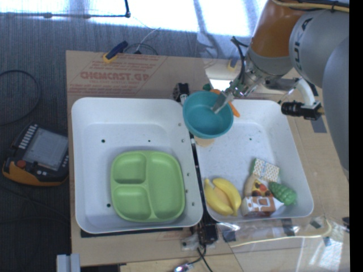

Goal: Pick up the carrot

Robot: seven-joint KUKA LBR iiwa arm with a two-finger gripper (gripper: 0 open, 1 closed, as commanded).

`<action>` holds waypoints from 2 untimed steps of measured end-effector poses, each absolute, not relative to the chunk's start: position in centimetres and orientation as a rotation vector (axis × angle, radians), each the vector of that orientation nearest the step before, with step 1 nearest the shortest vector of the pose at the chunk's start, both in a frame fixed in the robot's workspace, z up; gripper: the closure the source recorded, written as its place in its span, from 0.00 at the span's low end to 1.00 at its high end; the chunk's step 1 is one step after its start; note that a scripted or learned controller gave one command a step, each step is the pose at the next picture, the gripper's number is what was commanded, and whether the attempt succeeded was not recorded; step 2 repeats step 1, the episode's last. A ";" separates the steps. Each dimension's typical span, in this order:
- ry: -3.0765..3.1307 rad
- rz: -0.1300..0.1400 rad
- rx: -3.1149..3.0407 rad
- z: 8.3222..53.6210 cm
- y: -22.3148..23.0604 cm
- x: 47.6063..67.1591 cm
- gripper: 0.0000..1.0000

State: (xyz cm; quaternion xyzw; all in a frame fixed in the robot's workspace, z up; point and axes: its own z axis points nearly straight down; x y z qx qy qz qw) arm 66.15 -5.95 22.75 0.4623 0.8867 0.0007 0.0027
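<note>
Two white bins (85, 152) sit on a cardboard-topped bench. At upper centre, the gripper (224, 102) reaches into a teal bowl (207, 119) beside the carrot (235, 111). I cannot tell how its jaws stand.

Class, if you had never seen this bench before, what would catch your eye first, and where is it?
Probably the teal bowl, raised at the bins' dividing edge, with the tool reaching into it. Next, the green plate in the left bin, then the bananas in the right bin's near corner.
</note>
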 end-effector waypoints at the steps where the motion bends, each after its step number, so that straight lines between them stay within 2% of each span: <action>1: 2.649 -0.006 1.694 18.2 -1.3 62.6 1.00; 2: 2.649 -0.006 1.694 18.2 -1.3 62.6 1.00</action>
